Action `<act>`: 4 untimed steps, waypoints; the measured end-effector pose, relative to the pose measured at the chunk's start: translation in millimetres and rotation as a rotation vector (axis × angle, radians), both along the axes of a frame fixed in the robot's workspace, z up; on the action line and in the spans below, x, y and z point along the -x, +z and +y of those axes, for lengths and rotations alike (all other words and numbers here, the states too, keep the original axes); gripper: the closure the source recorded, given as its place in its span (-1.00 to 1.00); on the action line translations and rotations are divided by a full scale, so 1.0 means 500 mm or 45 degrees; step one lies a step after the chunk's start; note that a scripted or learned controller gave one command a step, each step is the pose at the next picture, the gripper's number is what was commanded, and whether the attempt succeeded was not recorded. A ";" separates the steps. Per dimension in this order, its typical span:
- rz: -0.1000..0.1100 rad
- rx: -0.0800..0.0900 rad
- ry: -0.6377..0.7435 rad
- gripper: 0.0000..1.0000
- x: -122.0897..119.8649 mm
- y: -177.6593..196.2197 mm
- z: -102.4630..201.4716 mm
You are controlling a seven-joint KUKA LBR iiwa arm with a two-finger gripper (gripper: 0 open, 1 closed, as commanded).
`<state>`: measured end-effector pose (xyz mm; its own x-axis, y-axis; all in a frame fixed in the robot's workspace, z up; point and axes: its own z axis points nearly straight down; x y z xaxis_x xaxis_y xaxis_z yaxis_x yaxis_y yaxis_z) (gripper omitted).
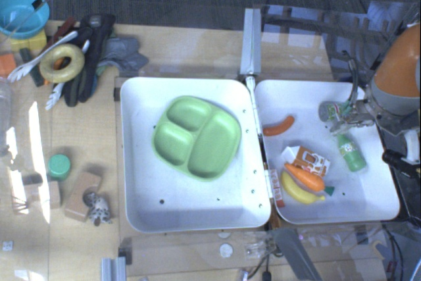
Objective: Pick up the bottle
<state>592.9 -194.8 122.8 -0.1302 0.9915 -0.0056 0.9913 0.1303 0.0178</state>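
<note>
Light wooden surface [79, 161] carries two shallow white bins side by side, with dark carpet behind. The left bin [138, 201] holds a green divided plate [196, 136].

The arm [398, 76] enters from the right edge and reaches over the upper right part of the right bin [375, 204]. Its orange band sits high at the edge, and the grey wrist below it slants down and to the left. The jaws [342, 112] are at the arm's left end, low over the bin floor. Their metal parts blur together, so whether they are spread or pressed together cannot be told.

The bottle [350, 153] lies on its side on the floor of the right bin, near the right wall. It is green with a white label. Its long axis runs from upper left to lower right, with the upper end pointing toward the jaws. That upper end lies just below the jaws; contact cannot be confirmed.

A sausage [279, 126], a small carton [309, 160], a carrot [304, 178] and a banana [296, 191] lie to the left of the bottle, apart from it.
</note>
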 end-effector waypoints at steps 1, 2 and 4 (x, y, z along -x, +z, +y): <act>0.010 -0.005 -0.269 1.00 -0.151 0.179 0.096; 0.010 -0.005 -0.268 -1.00 -0.151 0.179 0.095; 0.014 -0.006 -0.311 -1.00 -0.083 -0.071 0.008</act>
